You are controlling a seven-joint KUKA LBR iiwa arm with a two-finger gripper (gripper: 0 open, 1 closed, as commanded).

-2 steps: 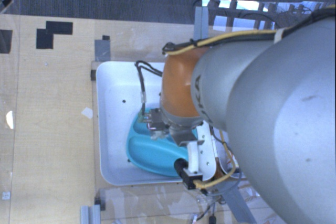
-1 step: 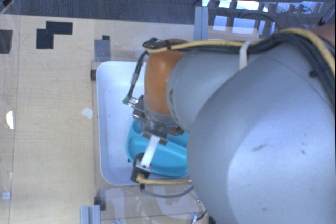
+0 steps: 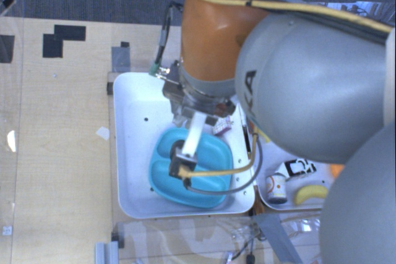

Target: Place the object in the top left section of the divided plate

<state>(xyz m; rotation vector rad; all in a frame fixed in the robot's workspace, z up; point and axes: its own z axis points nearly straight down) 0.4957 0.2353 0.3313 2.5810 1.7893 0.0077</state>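
**Gripper over the blue plate in the left bin**

The gripper is seen below the orange band of the one arm, above the far right part of the left bin. Whether it is parted or closed cannot be told, since the wrist covers it.

On the pale worktop, two black marks are counted near the far left corner: one at the left edge and an L-shaped one beside it. One small grey block is fixed just beyond the far left corner of the left bin.

Two white bins are set side by side. In the left bin one blue divided plate is laid against the near right corner. It lies directly below and slightly near of the gripper, and its sections are partly hidden. One small red-and-white item is seen at the plate's far right rim, just beside the gripper. Whether it is gripped cannot be told.

In the right bin, near its left edge, one small can, one black-and-white patterned thing, one banana and one orange thing, mostly hidden by the arm, are counted.

A single letter "A" is read on the grey arm casing. The pattern on the black-and-white thing cannot be read.
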